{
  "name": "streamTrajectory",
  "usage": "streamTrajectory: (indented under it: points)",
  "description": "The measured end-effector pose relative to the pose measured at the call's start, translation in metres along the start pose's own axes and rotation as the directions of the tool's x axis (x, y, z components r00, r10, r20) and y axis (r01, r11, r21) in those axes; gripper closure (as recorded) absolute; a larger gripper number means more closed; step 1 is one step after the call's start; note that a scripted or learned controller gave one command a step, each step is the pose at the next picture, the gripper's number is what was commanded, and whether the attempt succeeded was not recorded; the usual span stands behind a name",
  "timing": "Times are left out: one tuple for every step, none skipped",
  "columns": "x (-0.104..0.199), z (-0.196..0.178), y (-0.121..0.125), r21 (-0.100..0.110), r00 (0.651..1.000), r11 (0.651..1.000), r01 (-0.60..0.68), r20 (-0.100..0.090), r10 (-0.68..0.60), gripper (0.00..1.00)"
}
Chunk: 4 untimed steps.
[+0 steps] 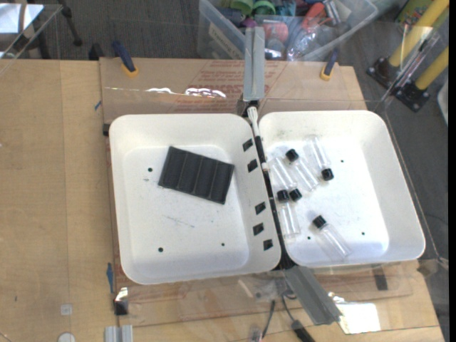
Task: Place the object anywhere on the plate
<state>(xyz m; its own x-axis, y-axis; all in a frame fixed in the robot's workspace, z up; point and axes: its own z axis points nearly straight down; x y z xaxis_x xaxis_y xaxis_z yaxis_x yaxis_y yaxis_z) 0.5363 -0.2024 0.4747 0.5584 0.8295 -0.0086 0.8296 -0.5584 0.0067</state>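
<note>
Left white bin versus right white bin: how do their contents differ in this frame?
The left white bin holds one flat, dark ribbed rectangular plate, lying slightly askew in its upper middle. The right white bin holds several small clear plastic vials with black caps, scattered at mixed angles toward its left side. The plate is opaque and single; the vials are see-through and many. Both bins are shallow, white and sit side by side.
</note>
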Motion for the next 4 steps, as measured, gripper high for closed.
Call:
streamTrajectory:
  points:
    - [0.001, -0.010, 0.001, -0.003, 1.000, 1.000, 0.003, 0.002, -0.003, 1.00]
    - [0.002, -0.021, 0.001, -0.005, 1.000, 1.000, 0.006, 0.004, -0.006, 1.00]
    - [0.003, -0.031, 0.002, -0.008, 1.000, 1.000, 0.009, 0.006, -0.009, 1.00]
    - [0.004, -0.041, 0.003, -0.012, 1.000, 1.000, 0.012, 0.008, -0.012, 1.00]
